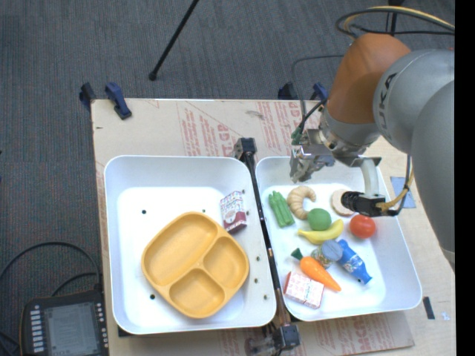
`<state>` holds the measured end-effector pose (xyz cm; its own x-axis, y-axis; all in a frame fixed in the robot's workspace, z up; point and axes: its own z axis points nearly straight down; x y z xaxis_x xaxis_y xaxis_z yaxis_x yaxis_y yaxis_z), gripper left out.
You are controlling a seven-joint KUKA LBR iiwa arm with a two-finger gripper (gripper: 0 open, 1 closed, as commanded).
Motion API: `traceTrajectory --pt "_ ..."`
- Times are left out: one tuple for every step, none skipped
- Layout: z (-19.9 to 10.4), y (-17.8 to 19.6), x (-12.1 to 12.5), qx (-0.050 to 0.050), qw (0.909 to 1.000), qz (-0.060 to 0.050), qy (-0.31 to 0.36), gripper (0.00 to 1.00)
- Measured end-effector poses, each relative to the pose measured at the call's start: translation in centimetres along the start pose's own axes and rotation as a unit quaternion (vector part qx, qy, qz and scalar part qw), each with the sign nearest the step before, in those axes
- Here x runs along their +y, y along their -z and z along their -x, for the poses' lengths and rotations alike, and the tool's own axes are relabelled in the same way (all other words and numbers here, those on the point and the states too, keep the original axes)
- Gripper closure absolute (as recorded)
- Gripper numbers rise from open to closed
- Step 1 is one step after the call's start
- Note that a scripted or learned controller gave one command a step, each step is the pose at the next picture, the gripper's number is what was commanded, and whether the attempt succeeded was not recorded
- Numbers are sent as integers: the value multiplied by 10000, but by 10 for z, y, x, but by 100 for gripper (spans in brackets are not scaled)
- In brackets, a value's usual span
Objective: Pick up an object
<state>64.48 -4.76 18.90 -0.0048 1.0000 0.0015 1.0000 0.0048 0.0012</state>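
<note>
Hovering tool (303, 170) above croissant (300, 197), upper right bin (404, 277) | grip state: cannot tell | likely lining up a pick

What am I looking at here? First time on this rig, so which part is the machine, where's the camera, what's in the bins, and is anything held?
One camera looks down at a slant. The grey and orange arm reaches in from the right; its gripper hangs above the right bin, with nothing visibly held. That bin holds toy food: croissant, green beans, lime, banana, tomato, carrot, blue bottle and pink carton. The left bin holds a yellow divided plate and a small carton.
</note>
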Motion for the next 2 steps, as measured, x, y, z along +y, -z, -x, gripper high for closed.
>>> traceTrajectory --pt "1 -1 -1 -5 10000 -13 -3 0" --pt "39 -96 2 -11 10000 26 -19 0"
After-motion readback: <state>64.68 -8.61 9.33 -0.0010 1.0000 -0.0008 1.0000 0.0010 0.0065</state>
